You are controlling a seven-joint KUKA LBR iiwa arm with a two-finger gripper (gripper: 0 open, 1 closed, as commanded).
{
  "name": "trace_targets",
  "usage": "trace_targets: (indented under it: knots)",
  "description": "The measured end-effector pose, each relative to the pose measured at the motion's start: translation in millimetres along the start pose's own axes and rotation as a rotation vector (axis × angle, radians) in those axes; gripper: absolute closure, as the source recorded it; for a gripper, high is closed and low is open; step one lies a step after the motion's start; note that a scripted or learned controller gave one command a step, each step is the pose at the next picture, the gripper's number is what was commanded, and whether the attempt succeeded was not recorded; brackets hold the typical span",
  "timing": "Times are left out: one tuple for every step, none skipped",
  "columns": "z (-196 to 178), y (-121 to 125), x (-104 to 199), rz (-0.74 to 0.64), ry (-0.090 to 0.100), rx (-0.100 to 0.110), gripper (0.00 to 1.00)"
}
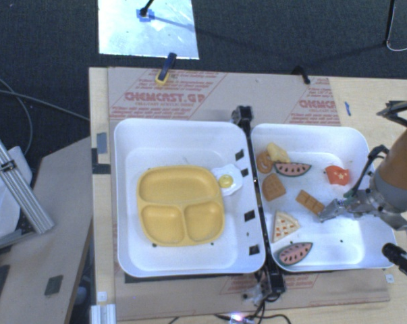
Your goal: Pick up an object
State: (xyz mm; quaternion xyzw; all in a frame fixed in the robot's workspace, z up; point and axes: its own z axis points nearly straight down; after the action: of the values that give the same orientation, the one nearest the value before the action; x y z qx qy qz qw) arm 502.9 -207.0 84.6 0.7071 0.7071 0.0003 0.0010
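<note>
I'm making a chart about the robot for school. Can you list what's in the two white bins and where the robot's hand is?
left bin: shallow white bin holding a yellow plastic divided plate and a small white fried egg toy with a yellow yolk touching the plate's right rim
right bin: shallow white bin holding toy food
toy food: two watermelon slices, pizza wedge, red tomato-like piece, several brown and tan pieces
hand: robot's hand low over the right bin, beside a brown rectangular piece
holding anything: cannot tell
</note>
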Motion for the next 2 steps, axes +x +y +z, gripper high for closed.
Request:
trace_targets:
  knots:
    - [0, 21, 1, -0.005, 0.0, -0.002, 0.0]
    - [-38, -18, 0, 0.001, 0.001, 0.001, 0.0]
